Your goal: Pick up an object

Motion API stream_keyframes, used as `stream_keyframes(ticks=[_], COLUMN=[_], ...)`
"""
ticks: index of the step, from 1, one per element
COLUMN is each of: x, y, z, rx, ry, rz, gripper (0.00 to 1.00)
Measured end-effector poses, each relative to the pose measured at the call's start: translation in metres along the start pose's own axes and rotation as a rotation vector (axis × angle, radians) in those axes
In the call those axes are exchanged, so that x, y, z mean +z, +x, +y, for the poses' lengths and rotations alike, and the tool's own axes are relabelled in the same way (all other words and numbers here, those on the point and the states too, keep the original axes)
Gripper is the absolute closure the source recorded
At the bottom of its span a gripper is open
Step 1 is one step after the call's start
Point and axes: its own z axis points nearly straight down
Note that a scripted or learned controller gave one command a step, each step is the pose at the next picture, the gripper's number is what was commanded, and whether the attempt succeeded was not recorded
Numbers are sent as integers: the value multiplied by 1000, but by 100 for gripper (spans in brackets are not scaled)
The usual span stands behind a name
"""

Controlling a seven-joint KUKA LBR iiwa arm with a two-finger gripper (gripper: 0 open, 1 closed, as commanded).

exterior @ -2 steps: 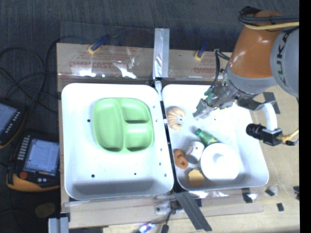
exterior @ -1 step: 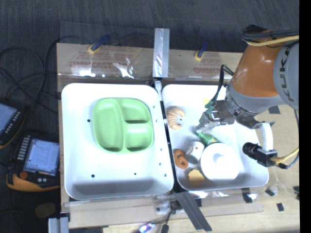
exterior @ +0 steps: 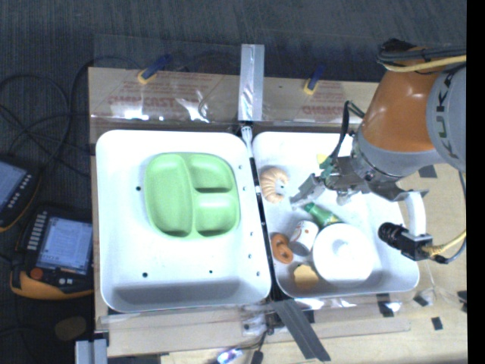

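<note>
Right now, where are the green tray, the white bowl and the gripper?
green tray (exterior: 192, 193): camera view, left bin, on the ridge between its compartments.
white bowl (exterior: 345, 252): camera view, right bin, on its upturned base.
gripper (exterior: 308, 193): camera view, above the right bin, between the fingertips.

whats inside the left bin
The left bin holds a green divided tray, lying flat with three compartments. Nothing sits in the tray's compartments. Whatever bin floor lies under the tray is covered, so that part cannot be checked.
</note>
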Motion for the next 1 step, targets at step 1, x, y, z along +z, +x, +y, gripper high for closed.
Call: stream_keyframes(ticks=[1], x=[0], y=[0], z=[0], rx=[0], ry=[0], rz=[0], gripper=[0])
